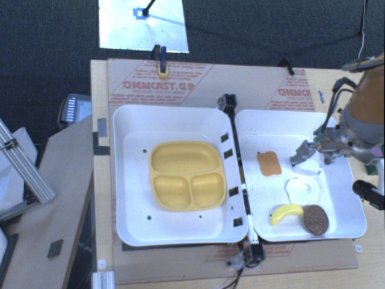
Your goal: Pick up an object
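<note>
nearest the front edge of the bench (198,77), in the right bin (361,221), there's a yellow banana (285,213) lying flat with its long axis running roughly left-right, the left tip dipping toward the front wall and the right end going up toward a brown round cookie-looking thing (316,219). those two are touching or as good as touching, can't really tell. both sit close to the bin's front wall, so not much room on that side, more open floor to the left of the banana.

just behind them is a white fried egg toy (299,189), pale on the white floor so its outline is hard to read. a bit further back and left is an orange toast-ish slab (269,163), long axis running front to back, with bare floor all round it.

the claw (304,153) hangs over the back-right part of that bin, right of the slab and behind the egg, pointing left. can't tell how far apart it stands, and nothing visible in it.

left bin (129,179) has a yellow divided plate (185,176) sitting near the middle, two small compartments toward the front, one big one toward the back, free floor all round.
</note>
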`<state>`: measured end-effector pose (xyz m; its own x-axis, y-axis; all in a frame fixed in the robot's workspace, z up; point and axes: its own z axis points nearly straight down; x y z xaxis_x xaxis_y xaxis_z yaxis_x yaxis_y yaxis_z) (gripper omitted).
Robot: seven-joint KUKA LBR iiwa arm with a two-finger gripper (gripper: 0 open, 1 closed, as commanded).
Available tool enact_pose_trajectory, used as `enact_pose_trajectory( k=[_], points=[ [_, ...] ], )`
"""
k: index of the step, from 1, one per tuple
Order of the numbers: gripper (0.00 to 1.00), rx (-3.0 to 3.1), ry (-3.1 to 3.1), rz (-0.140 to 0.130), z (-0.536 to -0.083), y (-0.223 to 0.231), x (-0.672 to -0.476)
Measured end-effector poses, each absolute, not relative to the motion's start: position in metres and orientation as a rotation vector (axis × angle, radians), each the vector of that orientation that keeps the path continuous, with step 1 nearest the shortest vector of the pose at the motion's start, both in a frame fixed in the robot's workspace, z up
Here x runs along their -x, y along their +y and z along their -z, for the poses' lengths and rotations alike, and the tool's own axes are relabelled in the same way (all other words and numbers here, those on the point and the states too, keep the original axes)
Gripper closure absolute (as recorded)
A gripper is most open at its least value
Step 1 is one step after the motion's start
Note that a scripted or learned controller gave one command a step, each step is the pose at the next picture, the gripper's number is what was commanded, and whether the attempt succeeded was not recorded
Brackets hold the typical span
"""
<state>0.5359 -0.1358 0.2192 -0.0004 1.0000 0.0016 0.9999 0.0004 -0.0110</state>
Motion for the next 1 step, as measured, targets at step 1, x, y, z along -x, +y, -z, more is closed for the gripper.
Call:
enact_pose_trajectory(
  k=[1],
  points=[
    [0.0,2.219,-2.226,0.001,-0.2253,-0.1355,-0.5386]
  ],
)
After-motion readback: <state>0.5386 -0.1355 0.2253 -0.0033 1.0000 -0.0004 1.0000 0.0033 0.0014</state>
